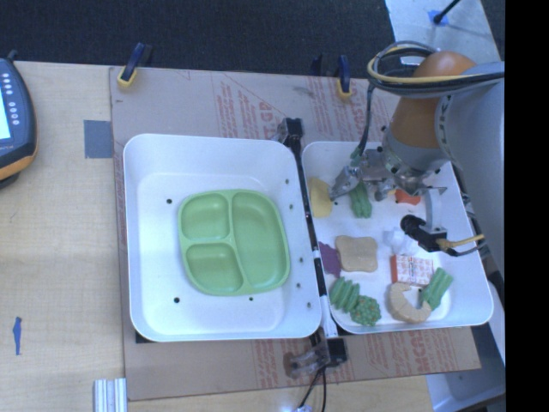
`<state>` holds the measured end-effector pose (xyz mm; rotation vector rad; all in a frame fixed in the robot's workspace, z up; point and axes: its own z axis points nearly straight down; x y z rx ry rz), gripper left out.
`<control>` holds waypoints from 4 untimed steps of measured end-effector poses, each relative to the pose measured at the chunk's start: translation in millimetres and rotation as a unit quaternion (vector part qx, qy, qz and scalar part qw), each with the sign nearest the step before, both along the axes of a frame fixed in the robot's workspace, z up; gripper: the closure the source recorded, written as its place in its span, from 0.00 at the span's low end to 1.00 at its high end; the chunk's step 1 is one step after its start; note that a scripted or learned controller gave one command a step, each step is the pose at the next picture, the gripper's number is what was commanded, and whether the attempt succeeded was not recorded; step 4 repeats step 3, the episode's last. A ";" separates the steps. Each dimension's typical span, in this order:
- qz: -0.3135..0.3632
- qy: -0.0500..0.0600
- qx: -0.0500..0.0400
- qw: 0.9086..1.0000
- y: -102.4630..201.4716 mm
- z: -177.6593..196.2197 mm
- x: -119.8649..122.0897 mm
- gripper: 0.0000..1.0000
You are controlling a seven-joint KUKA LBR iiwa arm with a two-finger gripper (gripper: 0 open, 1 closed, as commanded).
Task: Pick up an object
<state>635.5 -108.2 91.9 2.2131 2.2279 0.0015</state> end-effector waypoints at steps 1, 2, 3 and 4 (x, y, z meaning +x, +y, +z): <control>-0.002 0.000 -0.001 1.000 -28.5 0.7 22.1 0.00; 0.001 0.002 -0.001 1.000 -28.1 11.6 21.4 1.00; 0.002 -0.001 0.001 1.000 50.5 105.6 11.8 1.00; 0.002 -0.001 0.001 1.000 50.5 105.6 11.8 1.00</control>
